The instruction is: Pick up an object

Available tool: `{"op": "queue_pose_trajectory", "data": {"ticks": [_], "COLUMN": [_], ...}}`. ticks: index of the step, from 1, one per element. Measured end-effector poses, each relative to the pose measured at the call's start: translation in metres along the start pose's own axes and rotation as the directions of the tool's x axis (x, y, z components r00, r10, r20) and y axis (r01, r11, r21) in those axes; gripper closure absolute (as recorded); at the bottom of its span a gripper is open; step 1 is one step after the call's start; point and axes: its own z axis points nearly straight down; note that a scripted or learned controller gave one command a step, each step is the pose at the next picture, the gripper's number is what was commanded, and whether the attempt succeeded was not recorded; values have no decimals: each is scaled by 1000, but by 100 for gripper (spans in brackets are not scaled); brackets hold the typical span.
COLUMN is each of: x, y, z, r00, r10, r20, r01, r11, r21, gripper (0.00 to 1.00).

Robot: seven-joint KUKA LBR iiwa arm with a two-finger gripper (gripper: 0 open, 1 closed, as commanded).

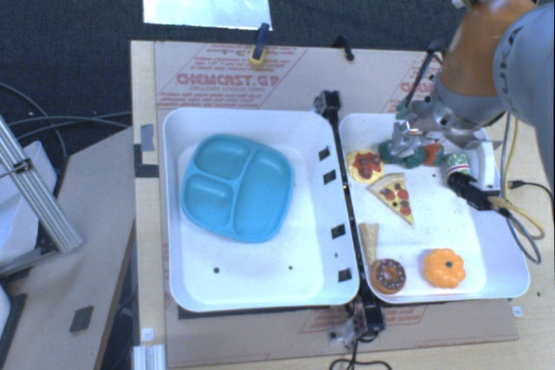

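Note:
My gripper [401, 139] hangs low over the far left part of the right bin [503, 251]. Directly below and beside it lies a dark green toy [418, 158] with a red patch. I cannot tell whether the gripper touches it. A round yellow piece with red toppings [365, 165] lies just left of the gripper. A pizza slice [395, 196] sits in front of it. Near the bin's front edge are a chocolate donut [388, 275], an orange pumpkin [444, 267] and a tan cone [370, 236].
The left bin [199, 273] holds a blue divided plate [237, 187]. A black divider with clips [338, 195] runs between the two bins. A small green and white item [455, 160] lies right of the green toy.

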Motion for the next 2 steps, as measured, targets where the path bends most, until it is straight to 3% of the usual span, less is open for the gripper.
{"op": "queue_pose_trajectory", "data": {"ticks": [1,2], "x": [74,-22], "y": [-72,-57], "z": [0,-30], "r00": [1000,1000], "r10": [-10,5], "r20": [-9,0], "r01": [10,-5], "r11": [1000,1000], "r21": [16,7], "gripper": [100,100]}}
